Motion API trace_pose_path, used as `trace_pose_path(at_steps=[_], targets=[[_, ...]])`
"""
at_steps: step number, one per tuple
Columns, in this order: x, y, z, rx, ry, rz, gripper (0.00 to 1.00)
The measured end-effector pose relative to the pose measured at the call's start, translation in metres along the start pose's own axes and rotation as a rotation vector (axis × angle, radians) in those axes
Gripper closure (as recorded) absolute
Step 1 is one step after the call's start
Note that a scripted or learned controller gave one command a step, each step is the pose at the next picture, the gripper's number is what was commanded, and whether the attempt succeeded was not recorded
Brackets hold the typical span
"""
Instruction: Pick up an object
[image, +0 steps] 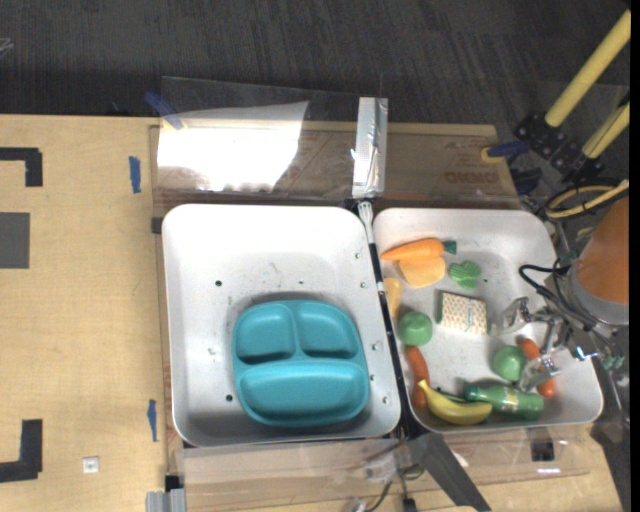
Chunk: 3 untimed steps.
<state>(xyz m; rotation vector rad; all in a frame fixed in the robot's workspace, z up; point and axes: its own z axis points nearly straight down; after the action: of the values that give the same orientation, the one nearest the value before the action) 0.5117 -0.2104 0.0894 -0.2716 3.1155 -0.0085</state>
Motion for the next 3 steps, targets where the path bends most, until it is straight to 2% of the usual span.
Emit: trace_pose_path(at_steps=[1,2,3], targets=[[0.014,0.012,-0.003,0.006,-0.016,0.081,0.00],[-0.013,-0.015,0.001,-0.002,0.002,-0.028,0.00],[0.009,0.011,-0.002,0.005,-0.012,-0.096,0.00]])
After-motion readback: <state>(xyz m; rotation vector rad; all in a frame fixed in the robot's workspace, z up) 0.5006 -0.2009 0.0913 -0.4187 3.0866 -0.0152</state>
